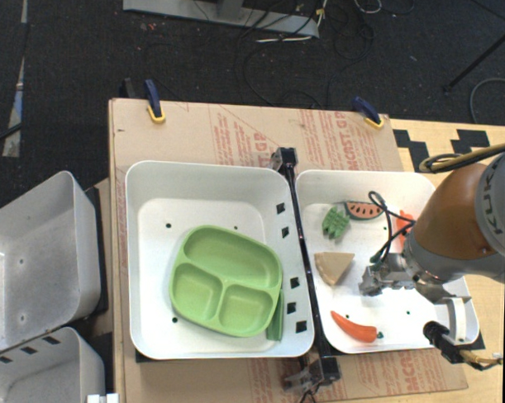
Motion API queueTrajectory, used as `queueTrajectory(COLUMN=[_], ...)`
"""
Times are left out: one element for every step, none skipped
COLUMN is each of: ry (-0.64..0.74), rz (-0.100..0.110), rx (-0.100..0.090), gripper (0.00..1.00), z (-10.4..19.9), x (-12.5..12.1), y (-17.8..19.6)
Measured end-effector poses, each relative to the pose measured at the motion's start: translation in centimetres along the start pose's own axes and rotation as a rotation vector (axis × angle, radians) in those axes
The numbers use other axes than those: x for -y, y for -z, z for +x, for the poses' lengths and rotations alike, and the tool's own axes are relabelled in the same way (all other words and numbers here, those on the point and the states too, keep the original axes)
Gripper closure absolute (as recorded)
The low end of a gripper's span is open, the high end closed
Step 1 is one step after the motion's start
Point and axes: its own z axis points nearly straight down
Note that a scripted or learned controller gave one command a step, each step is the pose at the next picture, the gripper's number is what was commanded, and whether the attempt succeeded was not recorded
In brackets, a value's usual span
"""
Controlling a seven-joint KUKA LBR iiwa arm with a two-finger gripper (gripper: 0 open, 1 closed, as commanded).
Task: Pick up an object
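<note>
Objects first: four candidates sit in the right bin [311,240]. Camera view, with the clock centred on the gripper [375,279]:

- tan wedge [334,266], just beside it at 9 o'clock, apart from it, nearest of the lot. Broad edge up top, point toward the lower left.
- red pepper [355,326], near at 7 o'clock, long axis running upper left to lower right, green stem at the right end.
- green toy [336,222], farther off at 11 o'clock.
- watermelon slice [364,211], beyond at 12 o'clock.

The arm [454,224] comes in from 3 o'clock and its bulk covers the right part of that bin. The gripper hangs low over the bin floor. You can't tell from this angle whether it's released or clenched, and nothing is visibly between the tips.

My read: the wedge is your shortest move, a small shift toward 9 o'clock.

The left bin [143,259] carries a green divided tray [226,280], well apart from the gripper.
</note>
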Motion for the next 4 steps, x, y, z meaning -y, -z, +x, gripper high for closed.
queueTrajectory(ry=[0.007,0.008,0.008,0.012], rz=[-0.006,-0.007,-0.006,0.001], rx=[0.002,0.002,0.002,-0.001], gripper=[1.0,1.0,1.0,1.0], z=[0.2,0.2,0.2,6.5], x=[0.0,-0.6,-0.7,-1.0], y=[6.3,12.6,17.9,17.1])
